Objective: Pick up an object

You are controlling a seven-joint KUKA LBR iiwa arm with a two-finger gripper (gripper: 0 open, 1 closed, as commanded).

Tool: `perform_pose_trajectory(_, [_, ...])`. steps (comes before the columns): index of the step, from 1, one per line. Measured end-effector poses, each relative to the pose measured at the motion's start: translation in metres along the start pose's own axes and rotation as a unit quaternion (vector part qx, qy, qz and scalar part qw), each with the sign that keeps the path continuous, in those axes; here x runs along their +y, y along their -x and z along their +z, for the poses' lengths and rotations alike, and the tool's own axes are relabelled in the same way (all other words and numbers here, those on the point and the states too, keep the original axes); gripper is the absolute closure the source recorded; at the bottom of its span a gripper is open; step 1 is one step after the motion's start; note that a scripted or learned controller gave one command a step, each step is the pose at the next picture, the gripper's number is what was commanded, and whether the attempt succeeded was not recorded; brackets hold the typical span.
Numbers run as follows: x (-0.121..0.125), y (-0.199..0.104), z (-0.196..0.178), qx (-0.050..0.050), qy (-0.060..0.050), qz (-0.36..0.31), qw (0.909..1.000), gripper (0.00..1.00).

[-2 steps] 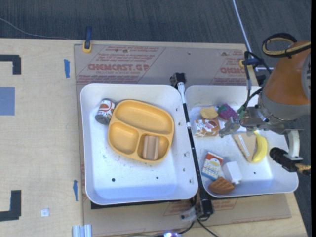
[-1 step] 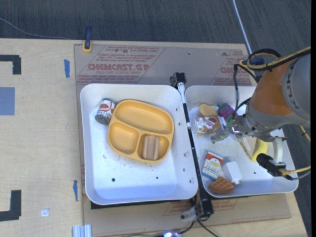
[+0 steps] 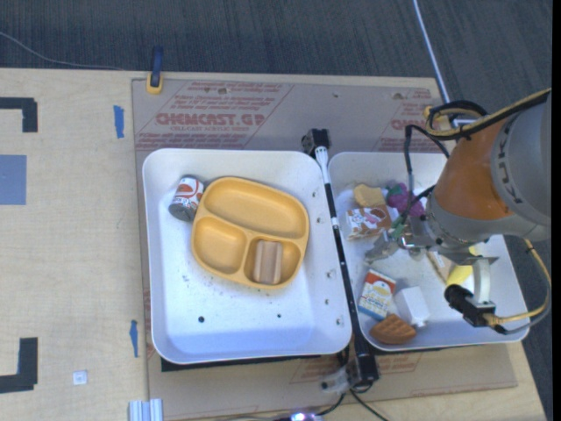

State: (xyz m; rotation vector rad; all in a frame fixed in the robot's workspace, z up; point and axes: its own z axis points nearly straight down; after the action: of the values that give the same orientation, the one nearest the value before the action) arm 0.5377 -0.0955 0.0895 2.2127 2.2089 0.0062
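Over the right bin [image 3: 517, 323], at the right of the frame, my gripper [image 3: 399, 235] hangs low among the clutter; I cannot tell its state. Around it lie a small snack packet [image 3: 366, 222], a purple toy [image 3: 401, 197], a carton [image 3: 377, 295], a white block [image 3: 412, 306] and a brown pastry [image 3: 393, 329]. Left of centre, the left bin [image 3: 245, 340] holds a yellow divided tray [image 3: 248, 231] touching a crushed can [image 3: 185, 197].

The arm [image 3: 491, 178] is cut off by the frame's right edge and covers the right bin's [image 3: 517, 327] far right corner. Gripper [image 3: 405, 238] finger state indeterminate. The small items beside the arm, a purple object [image 3: 401, 196] among them, are partly hidden and unidentifiable.
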Motion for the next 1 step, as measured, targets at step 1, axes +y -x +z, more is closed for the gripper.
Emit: perform_pose_trajectory(1, [0.0017,0.003,-0.0116,-0.003,0.003,0.001,1.0,1.0])
